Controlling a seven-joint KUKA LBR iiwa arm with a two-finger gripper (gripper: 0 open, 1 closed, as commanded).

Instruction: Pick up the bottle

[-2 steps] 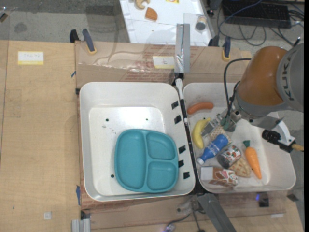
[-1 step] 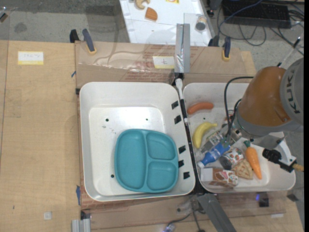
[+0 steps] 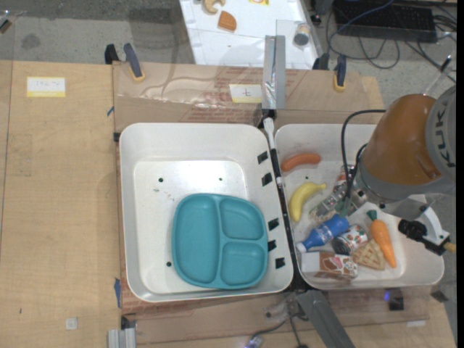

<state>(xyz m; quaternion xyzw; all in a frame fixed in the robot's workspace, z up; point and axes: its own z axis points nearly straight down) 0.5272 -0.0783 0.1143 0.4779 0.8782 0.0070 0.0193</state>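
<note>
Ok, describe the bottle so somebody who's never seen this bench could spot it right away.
Look in the right-hand white bin, the one crowded with toy food. The bottle lies on its side near the middle, just below the yellow banana and left of the carrot. It is the only blue item in that bin.

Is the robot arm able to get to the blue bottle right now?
Probably yes. The blue bottle lies on top in the right bin, uncovered, and the tool is just above it. The banana and food packets crowd close, so it may bump them.
</note>
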